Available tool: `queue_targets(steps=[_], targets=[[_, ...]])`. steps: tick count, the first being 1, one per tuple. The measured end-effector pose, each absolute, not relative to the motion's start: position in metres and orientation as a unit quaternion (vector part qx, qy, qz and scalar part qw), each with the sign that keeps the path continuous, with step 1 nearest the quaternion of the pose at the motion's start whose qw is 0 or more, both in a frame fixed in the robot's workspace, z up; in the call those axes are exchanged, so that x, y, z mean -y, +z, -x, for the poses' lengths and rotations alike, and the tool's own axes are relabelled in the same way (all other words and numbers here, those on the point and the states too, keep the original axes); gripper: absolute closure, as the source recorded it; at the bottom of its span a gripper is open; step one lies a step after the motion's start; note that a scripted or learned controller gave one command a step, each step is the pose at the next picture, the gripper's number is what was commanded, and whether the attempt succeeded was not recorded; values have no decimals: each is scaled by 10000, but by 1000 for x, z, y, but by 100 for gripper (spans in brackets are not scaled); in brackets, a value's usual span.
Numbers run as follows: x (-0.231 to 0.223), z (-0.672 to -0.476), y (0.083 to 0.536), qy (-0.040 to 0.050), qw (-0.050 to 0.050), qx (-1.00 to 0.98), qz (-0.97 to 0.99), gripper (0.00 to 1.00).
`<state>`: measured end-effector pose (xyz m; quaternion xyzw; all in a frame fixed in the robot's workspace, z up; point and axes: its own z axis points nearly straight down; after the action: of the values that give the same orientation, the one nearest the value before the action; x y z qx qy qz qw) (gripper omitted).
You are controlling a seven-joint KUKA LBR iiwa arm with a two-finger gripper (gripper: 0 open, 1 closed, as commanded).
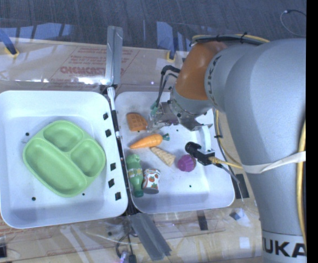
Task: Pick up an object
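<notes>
The right bin (219, 193) holds several small things. An orange-brown bread piece (136, 121) lies near its far left corner. Below it are a carrot (147, 141), a pale cone (163, 155) and a purple round item (186, 163). A green bottle (134, 174) and a small can (151, 181) lie by the bin's left wall. My gripper (160, 114) hangs low over the far part of this bin, just right of the bread piece and above the carrot's leafy end. Nothing is visibly held in it.
The left bin (16, 201) bears a green divided plate (64, 156). A raised divider (115, 147) with black clips runs between the bins. The grey arm (257, 103) covers the right bin's far right side.
</notes>
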<state>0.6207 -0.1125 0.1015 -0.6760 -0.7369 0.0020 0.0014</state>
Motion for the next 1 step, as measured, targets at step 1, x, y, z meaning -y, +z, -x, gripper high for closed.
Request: queue_targets(steps=[1], targets=[[113,-621,101,22,13,7370,6759,0]])
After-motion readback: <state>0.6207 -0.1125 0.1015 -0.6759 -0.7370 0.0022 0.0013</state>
